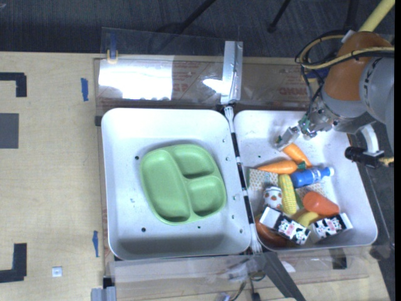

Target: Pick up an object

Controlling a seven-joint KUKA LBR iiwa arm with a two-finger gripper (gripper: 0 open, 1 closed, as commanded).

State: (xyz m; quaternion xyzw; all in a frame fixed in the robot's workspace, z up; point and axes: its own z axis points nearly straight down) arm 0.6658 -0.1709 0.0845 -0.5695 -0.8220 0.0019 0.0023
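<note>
The right bin holds a pile of small toys in its near half. Among them are two orange carrots, a blue bottle, a yellow corn cob and a small white ball. An orange-red piece and two black-and-white blocks also lie there. My gripper hangs over the far part of this bin, just above the upper carrot's tip. I see nothing held in it.
The left bin holds a green divided plate. A clear plastic sheet stands behind the bins. The grey arm with its orange band and cables comes in from the upper right. A metal divider separates the bins.
</note>
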